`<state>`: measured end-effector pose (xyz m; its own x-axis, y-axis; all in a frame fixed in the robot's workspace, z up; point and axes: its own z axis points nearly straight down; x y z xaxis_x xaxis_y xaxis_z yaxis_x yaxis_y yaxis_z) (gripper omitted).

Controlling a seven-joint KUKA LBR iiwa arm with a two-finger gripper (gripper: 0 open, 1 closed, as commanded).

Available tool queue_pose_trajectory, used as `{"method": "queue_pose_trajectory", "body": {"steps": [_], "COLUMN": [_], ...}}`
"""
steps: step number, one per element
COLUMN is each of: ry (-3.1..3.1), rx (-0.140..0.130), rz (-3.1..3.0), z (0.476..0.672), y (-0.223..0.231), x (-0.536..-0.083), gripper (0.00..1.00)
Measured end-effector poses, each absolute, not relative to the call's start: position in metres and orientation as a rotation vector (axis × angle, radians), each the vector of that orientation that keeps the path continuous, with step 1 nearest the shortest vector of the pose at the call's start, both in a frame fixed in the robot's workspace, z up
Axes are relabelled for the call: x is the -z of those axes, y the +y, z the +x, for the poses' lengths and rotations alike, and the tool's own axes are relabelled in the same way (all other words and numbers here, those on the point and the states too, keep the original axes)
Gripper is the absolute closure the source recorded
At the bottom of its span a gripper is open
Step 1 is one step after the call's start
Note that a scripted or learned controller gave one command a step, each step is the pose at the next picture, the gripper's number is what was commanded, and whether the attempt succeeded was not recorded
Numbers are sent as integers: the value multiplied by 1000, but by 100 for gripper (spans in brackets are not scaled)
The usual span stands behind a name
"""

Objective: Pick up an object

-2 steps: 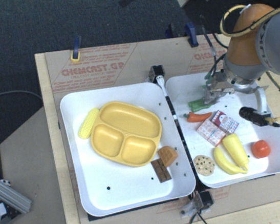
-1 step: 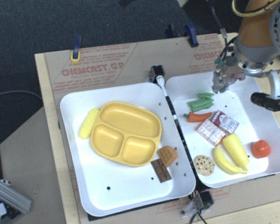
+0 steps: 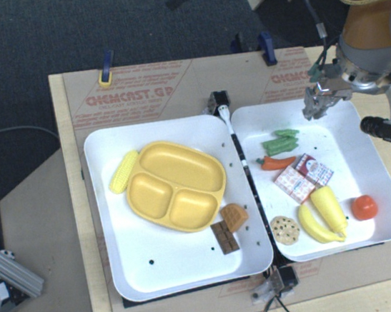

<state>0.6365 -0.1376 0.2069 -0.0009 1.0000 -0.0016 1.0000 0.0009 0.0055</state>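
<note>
Hovering over the far edge of the right bin [image 3: 377, 162], the gripper [image 3: 315, 108] carries nothing I can make out; its spread I cannot tell. Candidate objects cluster below it: green beans [image 3: 281, 140], carrot [image 3: 277, 163], banana [image 3: 323, 214], tomato [image 3: 364, 207]. Board lettering [image 3: 129, 96] reads "CHEMCAST".

- A green bean pod [image 3: 280, 140] lies flat near the back of the right bin [image 3: 377, 162], just above an orange carrot [image 3: 277, 163].
- A red-and-white checked packet [image 3: 302, 177] lies flat at the bin's middle, touching the carrot's right end.
- Two yellow bananas [image 3: 322, 217] lie side by side just in front of the packet.
- A round chocolate-chip cookie [image 3: 285, 229] lies flat at the front left corner, beside the bananas.
- A red tomato [image 3: 364, 207] sits near the front right, just beside the bananas.
</note>
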Motion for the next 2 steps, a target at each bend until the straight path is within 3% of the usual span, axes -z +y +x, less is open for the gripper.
{"method": "queue_pose_trajectory", "body": {"steps": [1, 2], "ry": [2219, 2226], "rx": [-4, 2], "rz": [2217, 2222], "z": [637, 593], "y": [-138, -108], "x": [-226, -234], "gripper": [100, 100]}}
